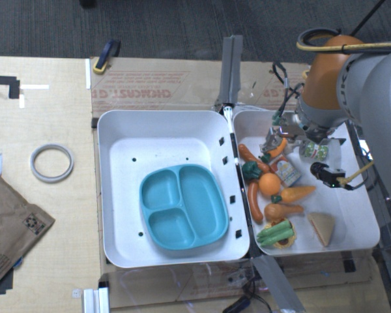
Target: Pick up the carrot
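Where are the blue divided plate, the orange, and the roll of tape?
Blue divided plate (182,205): camera view, left bin, on the ridge between its compartments.
Orange (270,185): camera view, right bin, middle of the fruit.
Roll of tape (51,162): camera view, bench at left, on its ring.

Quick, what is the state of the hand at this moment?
Hand: low in the right bin, above the toy food; open or shut cannot be told.

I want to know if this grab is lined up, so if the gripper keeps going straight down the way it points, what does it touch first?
Probably the small orange piece directly beneath the gripper, near the right bin's back. Depth is hard to judge.
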`<state>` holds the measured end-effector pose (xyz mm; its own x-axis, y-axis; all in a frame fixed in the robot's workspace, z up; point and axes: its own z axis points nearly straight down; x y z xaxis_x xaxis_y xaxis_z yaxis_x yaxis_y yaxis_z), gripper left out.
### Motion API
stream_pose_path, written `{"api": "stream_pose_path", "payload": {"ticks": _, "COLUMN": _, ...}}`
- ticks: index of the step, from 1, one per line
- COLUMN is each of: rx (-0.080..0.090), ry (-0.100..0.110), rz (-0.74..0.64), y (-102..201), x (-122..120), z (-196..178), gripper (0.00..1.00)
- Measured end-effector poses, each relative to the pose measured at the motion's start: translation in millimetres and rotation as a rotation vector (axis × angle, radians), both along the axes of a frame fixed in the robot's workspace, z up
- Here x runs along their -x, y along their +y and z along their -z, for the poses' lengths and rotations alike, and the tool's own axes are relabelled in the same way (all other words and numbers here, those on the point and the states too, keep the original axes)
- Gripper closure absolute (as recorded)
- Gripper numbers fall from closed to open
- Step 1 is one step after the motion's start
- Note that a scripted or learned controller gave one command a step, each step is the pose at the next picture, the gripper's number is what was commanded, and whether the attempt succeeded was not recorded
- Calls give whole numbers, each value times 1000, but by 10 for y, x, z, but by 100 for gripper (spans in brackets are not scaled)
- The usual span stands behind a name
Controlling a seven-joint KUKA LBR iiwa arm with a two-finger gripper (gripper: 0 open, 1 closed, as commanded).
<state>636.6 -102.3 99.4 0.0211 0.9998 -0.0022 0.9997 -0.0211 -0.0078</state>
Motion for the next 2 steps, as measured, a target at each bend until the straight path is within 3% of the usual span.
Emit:
{"api": "stream_pose_path", "payload": {"ticks": 1, "rx": 0, "ry": 7, "rz": 1, "y": -11, "x": 17, "z": -75, "gripper": 100}}
{"api": "stream_pose_path", "payload": {"ticks": 2, "rx": 1, "ry": -7, "rz": 199, "y": 602, "x": -194, "z": -922, "gripper": 100}}
